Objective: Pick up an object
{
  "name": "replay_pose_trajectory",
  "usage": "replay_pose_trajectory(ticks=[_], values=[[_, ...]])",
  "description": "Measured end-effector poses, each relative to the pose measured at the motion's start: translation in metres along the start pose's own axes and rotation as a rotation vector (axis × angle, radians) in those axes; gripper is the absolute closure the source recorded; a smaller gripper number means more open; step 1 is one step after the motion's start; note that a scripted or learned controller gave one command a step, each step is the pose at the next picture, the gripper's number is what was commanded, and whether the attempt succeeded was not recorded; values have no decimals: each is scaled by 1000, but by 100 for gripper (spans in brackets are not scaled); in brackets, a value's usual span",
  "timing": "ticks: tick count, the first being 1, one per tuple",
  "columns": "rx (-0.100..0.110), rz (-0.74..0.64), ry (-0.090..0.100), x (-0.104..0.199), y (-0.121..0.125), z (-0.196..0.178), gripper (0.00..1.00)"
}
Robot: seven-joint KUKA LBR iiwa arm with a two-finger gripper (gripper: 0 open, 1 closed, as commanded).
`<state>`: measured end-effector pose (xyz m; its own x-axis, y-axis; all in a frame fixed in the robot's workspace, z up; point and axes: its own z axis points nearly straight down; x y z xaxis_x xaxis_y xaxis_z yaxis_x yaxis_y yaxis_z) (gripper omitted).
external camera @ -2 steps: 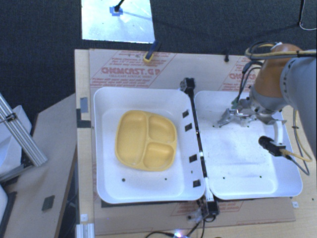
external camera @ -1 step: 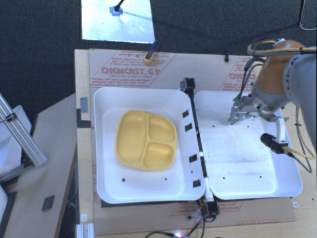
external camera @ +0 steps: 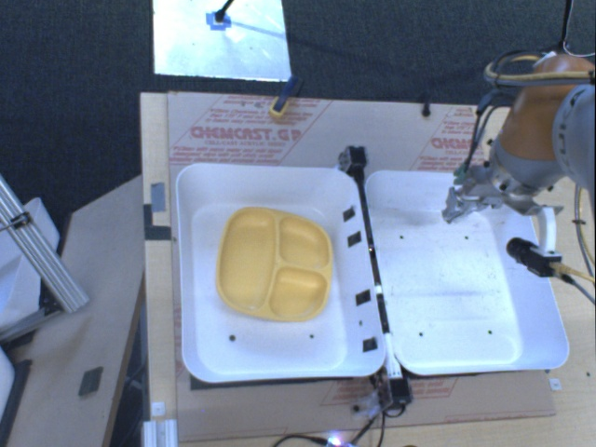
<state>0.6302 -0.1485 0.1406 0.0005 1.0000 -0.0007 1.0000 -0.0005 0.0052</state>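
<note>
A yellow sectioned plate (external camera: pixel 275 264) lies flat in the middle of the left white bin (external camera: pixel 200 343), with three compartments showing. My gripper (external camera: pixel 458 208) hangs over the far right part of the right white bin (external camera: pixel 484 352), well to the right of the plate and apart from it. The grey arm with its orange band (external camera: pixel 535 119) rises behind it at the right edge. I see nothing held at the gripper's tip.
A black hinge strip with clips (external camera: pixel 365 250) runs between the two bins. A black cable connector (external camera: pixel 526 254) hangs over the right bin's right side. A shiny metal sheet (external camera: pixel 222 28) lies beyond the bench, and a yellow-blue tool (external camera: pixel 284 99) rests on the cardboard.
</note>
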Motion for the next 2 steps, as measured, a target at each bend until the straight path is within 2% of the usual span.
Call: replay_pose_trajectory(ticks=[1,2], values=[[-2,-6,0,9,8,-55,100],[1,-6,0,9,9,-86,100]])
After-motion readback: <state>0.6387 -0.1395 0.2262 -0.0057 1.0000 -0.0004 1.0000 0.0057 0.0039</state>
